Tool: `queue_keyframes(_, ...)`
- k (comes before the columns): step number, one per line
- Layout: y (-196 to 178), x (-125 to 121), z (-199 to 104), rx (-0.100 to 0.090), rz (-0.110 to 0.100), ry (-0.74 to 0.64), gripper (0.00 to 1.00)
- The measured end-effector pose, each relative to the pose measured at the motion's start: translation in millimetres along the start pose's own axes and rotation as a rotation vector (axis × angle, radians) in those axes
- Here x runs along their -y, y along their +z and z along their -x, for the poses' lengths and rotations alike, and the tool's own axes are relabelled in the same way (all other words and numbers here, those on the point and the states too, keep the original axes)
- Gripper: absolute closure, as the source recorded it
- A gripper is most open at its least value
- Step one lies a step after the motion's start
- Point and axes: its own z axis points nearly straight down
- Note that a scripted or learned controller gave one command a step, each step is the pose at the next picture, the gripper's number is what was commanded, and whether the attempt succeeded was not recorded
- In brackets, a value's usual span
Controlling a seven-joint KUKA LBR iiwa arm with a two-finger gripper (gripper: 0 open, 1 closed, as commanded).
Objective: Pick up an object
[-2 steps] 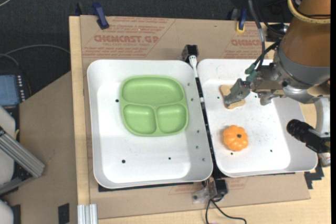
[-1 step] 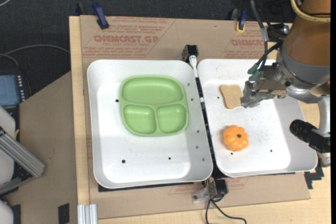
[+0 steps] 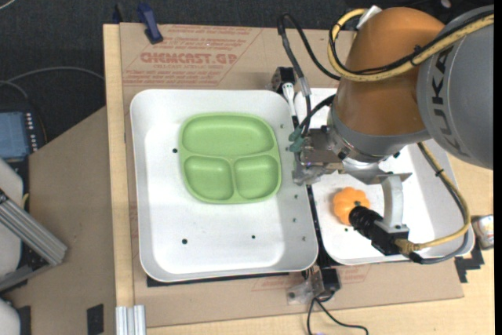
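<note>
A small orange ball-like object (image 3: 343,202) lies in the right bin (image 3: 427,243), near that bin's left wall. My gripper (image 3: 307,159) hangs over the seam between the two bins, just up and left of the orange object, and the arm's wrist covers much of it. A green three-compartment plate (image 3: 230,158) rests flat in the upper middle of the left bin (image 3: 157,192), to the gripper's left. Nothing shows between the gripper and the orange object. Most of the right bin is hidden under the arm.
The big grey and orange arm (image 3: 392,82) spans the right bin from the right. Cables (image 3: 292,59) run along the bench behind the bins. A blue clip (image 3: 149,23) sits at the cardboard's far left corner.
</note>
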Motion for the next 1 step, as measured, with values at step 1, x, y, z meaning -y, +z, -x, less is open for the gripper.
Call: queue_keyframes(1,-132.4,-1.8,-15.5,-0.002,0.026,0.004,1.00)
